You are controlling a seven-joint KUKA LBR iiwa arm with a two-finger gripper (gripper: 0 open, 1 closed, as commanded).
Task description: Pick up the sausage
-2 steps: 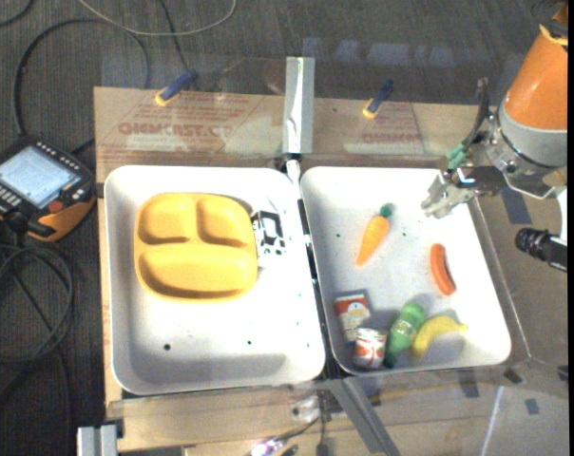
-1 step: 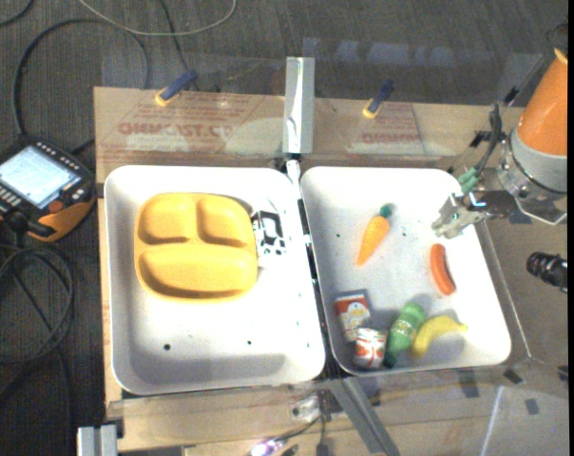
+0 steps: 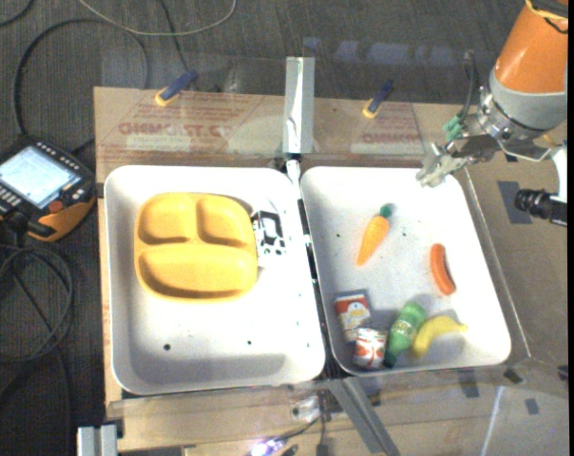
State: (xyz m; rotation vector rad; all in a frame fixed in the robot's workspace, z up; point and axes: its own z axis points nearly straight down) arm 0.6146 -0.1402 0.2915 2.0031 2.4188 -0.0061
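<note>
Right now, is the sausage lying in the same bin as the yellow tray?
No, the sausage lies in the right bin; the yellow tray sits in the left bin.

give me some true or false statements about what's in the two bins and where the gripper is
1. The sausage lies in the right bin. True.
2. The gripper is over the left bin. False: it hovers at the right bin's far right corner.
3. The yellow tray sits in the left bin. True.
4. The carrot lies on the yellow tray. False: it is in the right bin, left of the sausage.
5. The banana touches the sausage. False: they are apart.
</note>
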